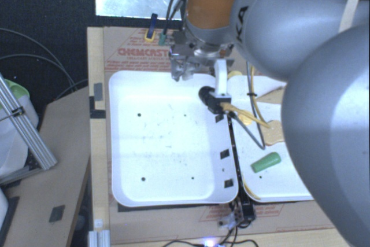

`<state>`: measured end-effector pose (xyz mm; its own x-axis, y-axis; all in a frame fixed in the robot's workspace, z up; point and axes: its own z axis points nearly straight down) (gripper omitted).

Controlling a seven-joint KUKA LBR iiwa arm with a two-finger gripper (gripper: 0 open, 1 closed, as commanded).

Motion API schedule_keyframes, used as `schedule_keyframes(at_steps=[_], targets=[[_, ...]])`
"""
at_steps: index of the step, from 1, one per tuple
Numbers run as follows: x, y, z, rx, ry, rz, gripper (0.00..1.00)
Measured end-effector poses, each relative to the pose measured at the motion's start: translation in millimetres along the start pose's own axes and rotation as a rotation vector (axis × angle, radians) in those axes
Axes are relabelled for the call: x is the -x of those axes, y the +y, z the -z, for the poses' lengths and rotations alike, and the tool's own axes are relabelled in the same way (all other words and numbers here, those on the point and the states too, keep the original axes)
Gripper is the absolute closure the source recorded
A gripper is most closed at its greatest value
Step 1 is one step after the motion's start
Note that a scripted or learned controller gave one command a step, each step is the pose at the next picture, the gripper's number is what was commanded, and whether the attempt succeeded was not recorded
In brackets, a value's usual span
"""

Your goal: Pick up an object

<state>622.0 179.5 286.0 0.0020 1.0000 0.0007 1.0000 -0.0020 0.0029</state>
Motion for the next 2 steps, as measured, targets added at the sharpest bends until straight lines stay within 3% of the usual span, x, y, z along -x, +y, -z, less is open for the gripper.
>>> schedule_keyframes(at_steps=[1, 2], targets=[[30.9, -14.1, 49.7, 0.003, 0.0, 0.001, 1.0], [60.4, 5.7, 56.2, 0.002, -0.001, 0.0, 1.0]])
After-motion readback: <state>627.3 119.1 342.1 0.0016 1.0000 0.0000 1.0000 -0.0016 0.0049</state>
